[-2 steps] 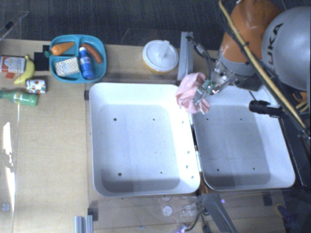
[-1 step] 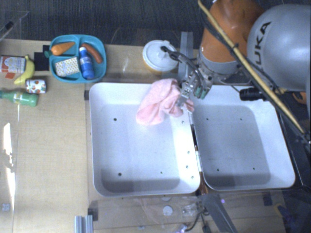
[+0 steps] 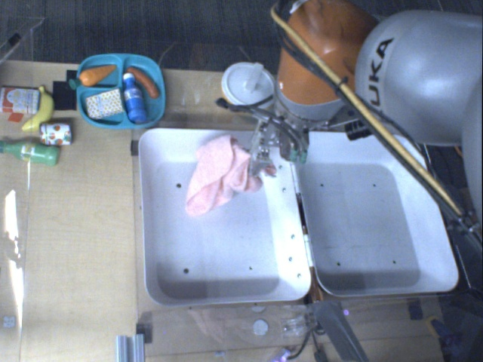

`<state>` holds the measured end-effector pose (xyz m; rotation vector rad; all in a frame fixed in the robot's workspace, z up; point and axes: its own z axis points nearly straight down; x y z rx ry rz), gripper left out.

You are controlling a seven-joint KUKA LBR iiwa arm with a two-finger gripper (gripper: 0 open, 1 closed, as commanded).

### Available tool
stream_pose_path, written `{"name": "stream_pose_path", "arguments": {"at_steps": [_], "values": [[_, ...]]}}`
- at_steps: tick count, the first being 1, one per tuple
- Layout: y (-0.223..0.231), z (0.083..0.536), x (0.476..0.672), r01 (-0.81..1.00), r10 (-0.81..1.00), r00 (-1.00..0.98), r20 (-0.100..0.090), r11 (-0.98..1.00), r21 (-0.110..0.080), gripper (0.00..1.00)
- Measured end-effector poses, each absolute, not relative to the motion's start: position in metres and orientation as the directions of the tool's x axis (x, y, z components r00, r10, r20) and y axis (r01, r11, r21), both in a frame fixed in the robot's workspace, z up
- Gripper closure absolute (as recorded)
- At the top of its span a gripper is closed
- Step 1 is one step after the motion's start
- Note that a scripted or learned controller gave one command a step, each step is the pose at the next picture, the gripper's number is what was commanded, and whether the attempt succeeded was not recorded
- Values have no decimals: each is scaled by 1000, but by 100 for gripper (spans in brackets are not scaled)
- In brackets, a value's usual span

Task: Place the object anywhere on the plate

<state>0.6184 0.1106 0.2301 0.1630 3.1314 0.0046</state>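
Main risk for you: the soft pink crumpled cloth (image 3: 219,173) is limp, and the claw (image 3: 266,157) sits at its right edge only, so a pinch there may catch just a fold and slip out on the lift, or drag the cloth across the left shallow white bin (image 3: 226,277) instead of raising it. You can't tell how wide the claw is parted or whether it has any fabric; the tip is small and blurs into the cloth's edge.

Second risk: the only plate-like target is the blue sectioned plastic plate (image 3: 121,89), well to the claw's left and further up on the wooden worktop (image 3: 68,240), already crowded with toy food. A dangling cloth could snag the bin wall on the way or land half off the plate.

Pose: the grey arm with orange band (image 3: 324,44) reaches in from the right, wrist pointing steeply down, claw low over the top right part of the left bin, near the divide with the right white bin (image 3: 377,225). A white lidded cup (image 3: 247,85) stands just behind the claw.
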Motion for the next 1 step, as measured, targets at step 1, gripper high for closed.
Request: {"name": "stream_pose_path", "arguments": {"at_steps": [1], "values": [[111,230,619,104,104,-995,-7,995,4,0]]}}
